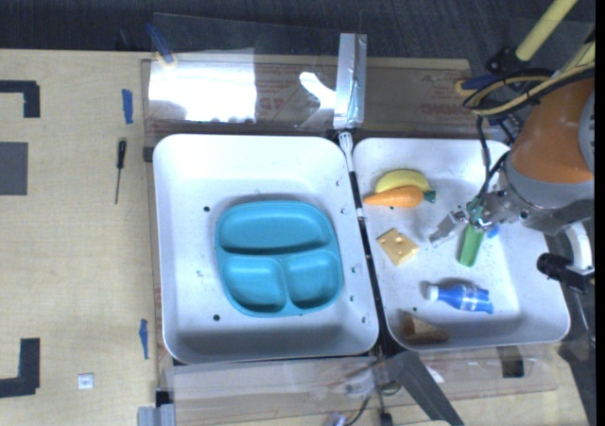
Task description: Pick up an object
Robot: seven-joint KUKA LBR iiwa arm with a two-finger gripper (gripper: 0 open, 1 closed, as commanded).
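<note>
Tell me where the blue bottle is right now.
The blue bottle lies on its side in the right bin, toward the near edge, below the green object and right of the cheese wedge.

Grey arm point(553, 190) — orange band point(560, 136), black cable point(492, 145)

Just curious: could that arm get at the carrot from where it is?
Probably yes. The carrot lies uncovered beside the banana in the right bin, and the gripper hovers over that same bin.
</note>
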